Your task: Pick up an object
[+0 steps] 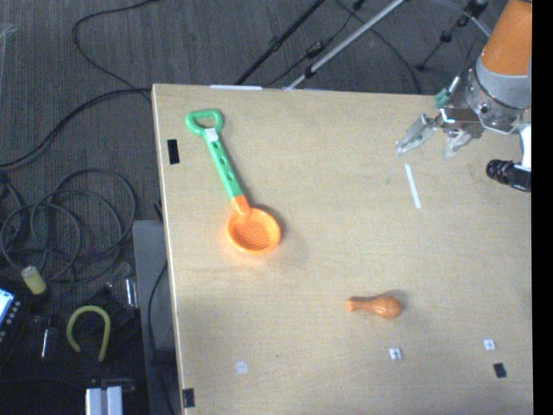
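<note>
Gripper (429, 139) hovers at two o'clock, fingers spread, gripping nothing. One green-handled orange scoop (239, 200) lies at ten o'clock, one orange drumstick toy (377, 305) at five, one white stick (413, 187) just below the gripper.

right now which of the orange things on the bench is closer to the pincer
The small orange pear-shaped piece at lower centre. The orange-headed scoop with the green handle lies farther left of the pincer.

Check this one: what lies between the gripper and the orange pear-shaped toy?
The camera view shows a thin white stick between gripper and toy; otherwise bare bench.
</note>
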### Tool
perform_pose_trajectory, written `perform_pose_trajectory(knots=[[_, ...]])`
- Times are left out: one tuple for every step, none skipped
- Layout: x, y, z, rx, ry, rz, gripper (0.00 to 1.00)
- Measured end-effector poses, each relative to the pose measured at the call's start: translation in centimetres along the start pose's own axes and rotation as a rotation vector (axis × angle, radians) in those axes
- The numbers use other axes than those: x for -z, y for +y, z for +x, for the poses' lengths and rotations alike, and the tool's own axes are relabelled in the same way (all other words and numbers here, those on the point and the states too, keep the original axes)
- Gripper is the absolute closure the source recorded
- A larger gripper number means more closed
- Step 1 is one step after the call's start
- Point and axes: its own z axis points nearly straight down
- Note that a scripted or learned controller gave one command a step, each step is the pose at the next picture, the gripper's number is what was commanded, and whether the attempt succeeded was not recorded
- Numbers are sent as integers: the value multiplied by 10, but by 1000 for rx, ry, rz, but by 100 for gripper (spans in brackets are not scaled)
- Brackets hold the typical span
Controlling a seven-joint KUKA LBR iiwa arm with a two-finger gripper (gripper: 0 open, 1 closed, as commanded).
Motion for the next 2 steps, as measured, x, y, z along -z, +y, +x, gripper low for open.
perform_pose_trajectory(knots=[[9,0,1,2,-3,1,100],[-13,-24,-12,-265,-1,2,100]])
